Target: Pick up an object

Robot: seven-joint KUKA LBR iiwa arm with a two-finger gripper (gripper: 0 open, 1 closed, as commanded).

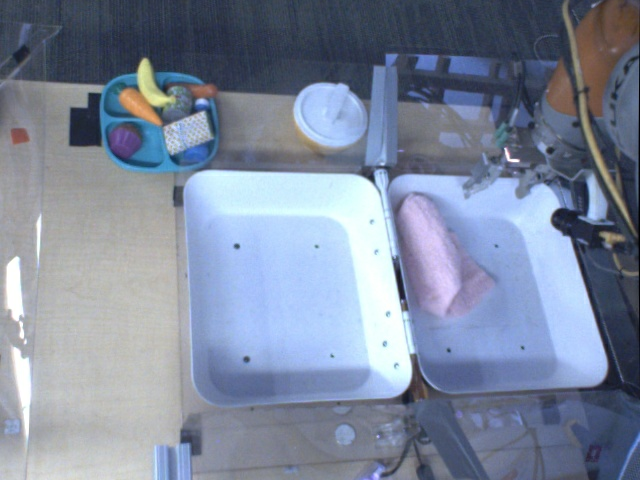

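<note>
Right bin [560, 368] holds the one thing worth picking: a pink towel [440, 256], rolled, lying against the bin's left wall, long axis running far-to-near with the near end kinked right. Left bin [210, 368] has nothing to take.

Gripper [505, 173] sits over the far rim of the right bin, right of the towel's far end and apart from it. Fingers look spread, nothing between them; thin and partly lost in clutter, so this is a reading, not a certainty.

Step in hand, as I judge it: get over the towel and come down. Best approach is probably across the roll's short axis, near its middle, fingers straddling the bulk so that closing bunches the cloth instead of sliding off. Soft cloth should give; a shallow pinch may slip free.

Edges: the towel's left side hugs the wall and the divider [383, 148] between the bins, so the left finger has little room there. Right of the towel the bin floor is open, with good clearance for the descent. Cables [585, 88] hang by the arm at the far right.

Off to the far left, a blue tray [108, 133] of toy food and a lidded cup [330, 116], well clear.
</note>
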